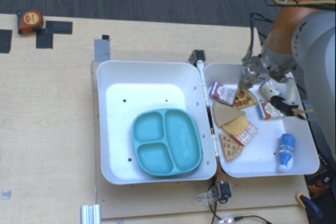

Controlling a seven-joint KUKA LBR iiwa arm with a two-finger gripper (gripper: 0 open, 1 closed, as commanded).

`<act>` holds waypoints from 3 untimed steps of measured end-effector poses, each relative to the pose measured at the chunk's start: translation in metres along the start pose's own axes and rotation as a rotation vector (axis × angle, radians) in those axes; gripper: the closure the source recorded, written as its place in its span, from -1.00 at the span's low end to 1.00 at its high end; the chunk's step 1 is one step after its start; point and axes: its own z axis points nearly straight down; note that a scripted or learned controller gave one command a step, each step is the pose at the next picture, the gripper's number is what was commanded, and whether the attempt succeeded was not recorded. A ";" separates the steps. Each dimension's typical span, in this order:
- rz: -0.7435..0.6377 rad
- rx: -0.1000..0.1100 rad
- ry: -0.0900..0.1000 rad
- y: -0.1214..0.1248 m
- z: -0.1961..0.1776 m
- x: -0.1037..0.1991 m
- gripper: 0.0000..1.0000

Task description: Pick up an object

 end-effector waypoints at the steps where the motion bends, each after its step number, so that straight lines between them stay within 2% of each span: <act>1: 0.000 0.000 0.000 0.000 0.000 0.000 -1.00; 2: 0.004 0.000 0.001 -0.085 0.015 0.039 -1.00; 3: 0.002 -0.008 0.000 -0.082 0.003 0.039 1.00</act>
